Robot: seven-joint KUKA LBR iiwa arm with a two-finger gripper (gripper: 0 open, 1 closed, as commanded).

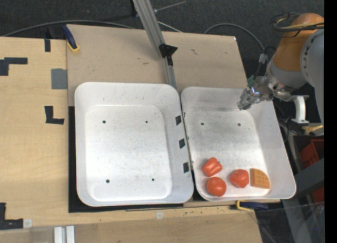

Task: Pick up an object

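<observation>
A single fixed camera looks down at a slant from above the tan wooden bench, far enough back to take in both shallow white plastic bins. The left bin sits near the frame's middle; the right bin lies beside it toward the right edge. Dark floor shows beyond the bench at the frame's top.

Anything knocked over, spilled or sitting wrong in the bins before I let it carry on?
Nothing stands out. The three red pieces and the tan block lie inside the right bin.
</observation>
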